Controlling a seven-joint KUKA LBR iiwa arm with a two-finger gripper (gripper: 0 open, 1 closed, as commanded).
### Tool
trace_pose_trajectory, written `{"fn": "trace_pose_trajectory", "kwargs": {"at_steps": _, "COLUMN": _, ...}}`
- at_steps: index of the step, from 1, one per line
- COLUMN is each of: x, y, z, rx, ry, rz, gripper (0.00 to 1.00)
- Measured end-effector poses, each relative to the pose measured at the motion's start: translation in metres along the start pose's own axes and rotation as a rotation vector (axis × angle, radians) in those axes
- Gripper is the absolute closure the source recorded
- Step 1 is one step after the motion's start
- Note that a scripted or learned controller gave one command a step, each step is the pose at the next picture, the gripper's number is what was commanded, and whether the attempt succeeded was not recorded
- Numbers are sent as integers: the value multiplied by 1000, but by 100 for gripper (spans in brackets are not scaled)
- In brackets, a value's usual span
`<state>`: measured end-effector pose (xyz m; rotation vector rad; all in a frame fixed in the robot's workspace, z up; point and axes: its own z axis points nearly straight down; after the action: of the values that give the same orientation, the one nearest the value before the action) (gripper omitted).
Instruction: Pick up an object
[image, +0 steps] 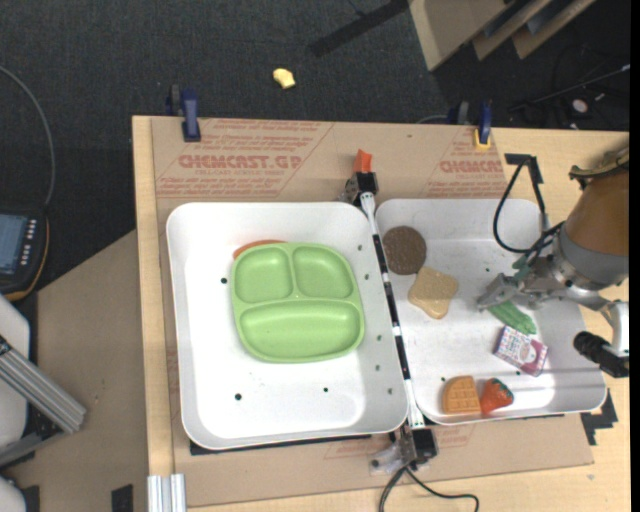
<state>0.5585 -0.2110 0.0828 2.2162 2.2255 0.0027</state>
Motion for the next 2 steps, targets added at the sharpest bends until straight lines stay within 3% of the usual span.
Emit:
{"fn": "trace_pose_trajectory", "kwargs": {"at_steps": 1, "x": -1, "y": -1, "z": -13, "rx": -2, "ry": -2, "rz": 3, "gripper": 100}}
{"fn": "trace_pose_trajectory", "kwargs": {"at_steps": 2, "x": 69, "y": 24, "z": -11, "rx": -1, "ry": -1, "rz": -3, "gripper": 100}}
